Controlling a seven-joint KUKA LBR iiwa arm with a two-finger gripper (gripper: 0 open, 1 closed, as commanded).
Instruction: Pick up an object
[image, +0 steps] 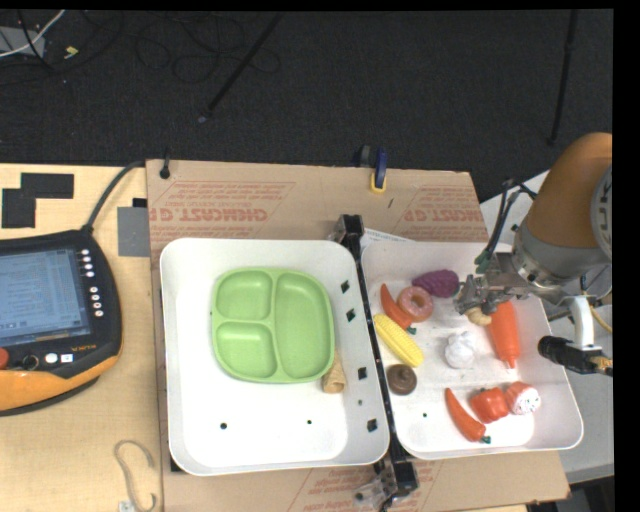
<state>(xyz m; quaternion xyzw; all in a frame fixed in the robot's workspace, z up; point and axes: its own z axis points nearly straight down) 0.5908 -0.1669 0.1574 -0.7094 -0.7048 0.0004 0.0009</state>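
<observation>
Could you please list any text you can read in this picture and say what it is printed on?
"CHEMCAST GP", upside down in red, repeated on the brown protective sheet under the bins; I am unsure of some letters.
More red print on that sheet's front edge: too small to read.
Screen text on the handheld control pendant: too blurred to read.

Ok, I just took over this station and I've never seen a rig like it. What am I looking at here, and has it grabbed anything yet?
This is one fixed camera looking down at a slant on a bench. The grey arm with the orange band reaches in from the right; its hand is low in the right bin, by the top end of the orange carrot. I cannot see anything gripped in it.

The right bin also holds toy food: a corn cob, a pink donut and a purple piece. The left bin holds a green divided plate. The tablet-like device at far left is probably the arm's control pad.
</observation>
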